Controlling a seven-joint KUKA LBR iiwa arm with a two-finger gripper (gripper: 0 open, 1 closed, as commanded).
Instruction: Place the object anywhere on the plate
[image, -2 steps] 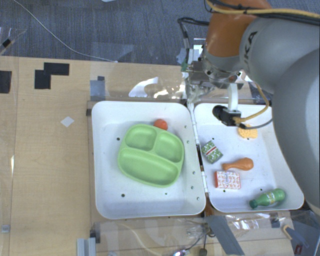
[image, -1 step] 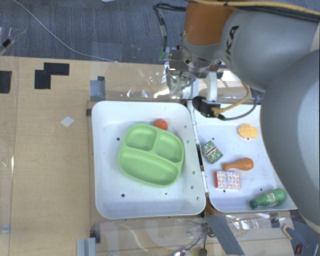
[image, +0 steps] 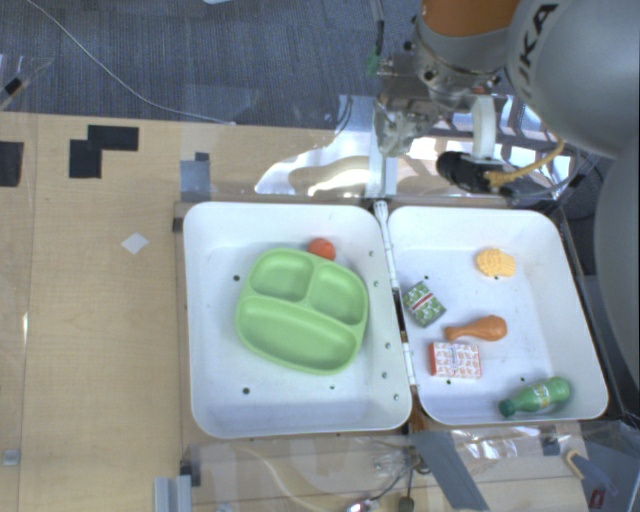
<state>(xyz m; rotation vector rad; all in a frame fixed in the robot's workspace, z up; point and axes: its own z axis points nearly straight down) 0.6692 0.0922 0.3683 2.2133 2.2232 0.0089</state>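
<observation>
gripper (image: 392, 130) hangs beyond the bins' far edge, jaw state unclear; green plate (image: 302, 310) sits unobstructed.

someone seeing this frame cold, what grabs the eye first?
The bright green plate, divided into compartments, sits tilted in the left bin with a small orange-red object at its far rim. The right bin holds a scatter of toys: a yellow round piece, a drumstick, two small boxes and a green bottle. The arm's orange band looms at the top, beyond the bins.
</observation>
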